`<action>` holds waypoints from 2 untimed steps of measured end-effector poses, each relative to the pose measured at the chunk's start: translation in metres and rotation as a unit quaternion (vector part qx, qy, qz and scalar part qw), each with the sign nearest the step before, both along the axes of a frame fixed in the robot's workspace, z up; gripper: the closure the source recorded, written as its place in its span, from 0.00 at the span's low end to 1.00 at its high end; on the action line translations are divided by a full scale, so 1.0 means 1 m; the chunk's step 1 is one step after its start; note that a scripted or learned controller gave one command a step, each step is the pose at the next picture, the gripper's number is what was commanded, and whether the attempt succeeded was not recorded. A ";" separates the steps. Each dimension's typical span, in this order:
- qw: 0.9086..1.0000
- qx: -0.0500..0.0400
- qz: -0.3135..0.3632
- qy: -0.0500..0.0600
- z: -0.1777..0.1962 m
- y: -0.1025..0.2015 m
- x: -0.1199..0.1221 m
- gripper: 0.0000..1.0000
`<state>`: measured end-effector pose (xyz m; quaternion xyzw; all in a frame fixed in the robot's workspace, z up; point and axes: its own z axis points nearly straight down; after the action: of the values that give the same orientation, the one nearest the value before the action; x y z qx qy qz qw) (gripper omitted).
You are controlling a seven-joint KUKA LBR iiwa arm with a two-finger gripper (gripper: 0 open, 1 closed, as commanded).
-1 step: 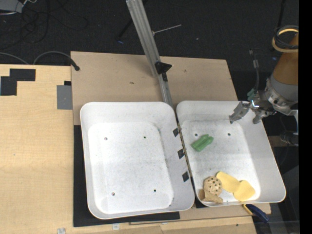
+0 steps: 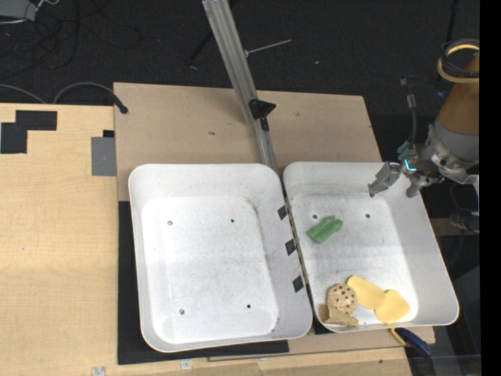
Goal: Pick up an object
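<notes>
In the right bin (image 2: 407,233) lie a green oblong object (image 2: 324,229) near its middle left, a yellow soft object (image 2: 379,299) at the front, and a tan dotted object (image 2: 340,302) beside the yellow one. My gripper (image 2: 398,180) hangs over the bin's far right corner, its two fingers spread open with nothing between them. It is well apart from all three objects.
The left bin (image 2: 207,253) sits beside the right one, joined by black clips (image 2: 288,245). A slanted metal rail (image 2: 239,73) rises behind the bins. The brown board (image 2: 235,128) lies under both bins.
</notes>
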<state>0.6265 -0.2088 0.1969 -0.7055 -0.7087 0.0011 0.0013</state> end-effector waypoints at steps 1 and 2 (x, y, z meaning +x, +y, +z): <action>1.000 0.001 0.000 0.002 -0.045 0.001 0.005 0.00; 1.000 0.000 -0.001 0.000 -0.107 -0.001 0.005 0.00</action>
<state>0.6311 -0.2099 0.0897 -0.7062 -0.7080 0.0012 0.0016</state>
